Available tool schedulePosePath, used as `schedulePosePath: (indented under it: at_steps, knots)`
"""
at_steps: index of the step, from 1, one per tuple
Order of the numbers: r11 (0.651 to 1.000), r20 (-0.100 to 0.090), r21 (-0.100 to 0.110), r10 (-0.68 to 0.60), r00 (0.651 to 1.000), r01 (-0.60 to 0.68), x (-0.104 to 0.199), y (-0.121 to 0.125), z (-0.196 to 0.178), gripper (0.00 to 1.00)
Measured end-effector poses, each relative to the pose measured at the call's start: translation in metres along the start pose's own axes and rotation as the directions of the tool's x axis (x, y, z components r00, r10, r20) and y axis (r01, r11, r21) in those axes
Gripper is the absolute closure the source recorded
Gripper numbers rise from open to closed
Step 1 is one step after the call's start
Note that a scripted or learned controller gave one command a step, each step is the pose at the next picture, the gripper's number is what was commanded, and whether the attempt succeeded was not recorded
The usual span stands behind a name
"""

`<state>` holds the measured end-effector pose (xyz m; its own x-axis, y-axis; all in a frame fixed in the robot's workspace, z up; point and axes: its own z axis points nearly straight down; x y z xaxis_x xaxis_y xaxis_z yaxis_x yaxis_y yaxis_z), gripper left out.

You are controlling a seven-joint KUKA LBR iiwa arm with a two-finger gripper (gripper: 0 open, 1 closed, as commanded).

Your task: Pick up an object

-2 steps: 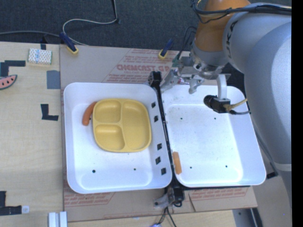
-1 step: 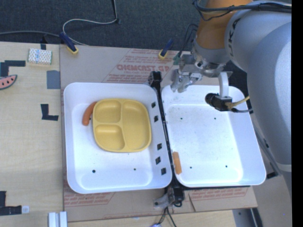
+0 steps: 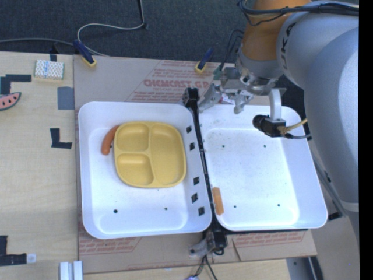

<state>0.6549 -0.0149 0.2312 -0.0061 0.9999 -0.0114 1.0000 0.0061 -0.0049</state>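
Two white bins (image 3: 93, 214) on cardboard (image 3: 169, 83): yellow plate (image 3: 150, 154) beside a sausage (image 3: 108, 140); a carrot (image 3: 217, 200) by the divider. My claw (image 3: 239, 101), grip unreadable.

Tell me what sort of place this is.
Probably a robotics lab test bench, not a kitchen: two white bins sit on cardboard, a grey robot arm reaches in, and loose cables and tape marks surround them.
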Motion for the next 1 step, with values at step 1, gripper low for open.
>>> schedulePosePath:
  at_steps: [1]
  knots:
    - [1.0,-0.011,-0.002,0.005,1.0,-0.005,0.0336,0.0132,0.0474,0.0]
